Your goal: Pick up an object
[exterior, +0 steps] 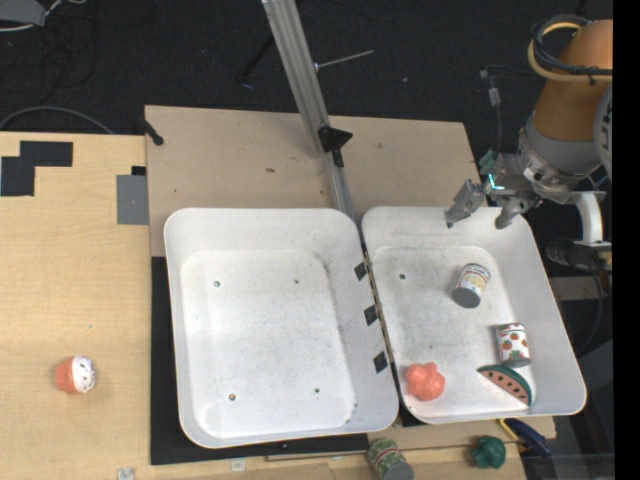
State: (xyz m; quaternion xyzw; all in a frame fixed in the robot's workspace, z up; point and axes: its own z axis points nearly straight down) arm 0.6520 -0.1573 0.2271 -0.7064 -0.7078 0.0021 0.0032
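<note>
Orange-banded arm is held over the right bin's far rim, wrist angled down; the gripper is seen with jaws spread, nothing between them.

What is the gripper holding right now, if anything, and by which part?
Nothing. The gripper hangs open above the far edge of the right bin, with nothing between its fingers. The small can lies apart, nearer the camera.

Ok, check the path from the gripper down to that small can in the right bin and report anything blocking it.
Nothing visible blocks it. The gripper hangs over the right bin's far edge, fingers spread, and only bare bin floor lies between it and the small can.
</note>
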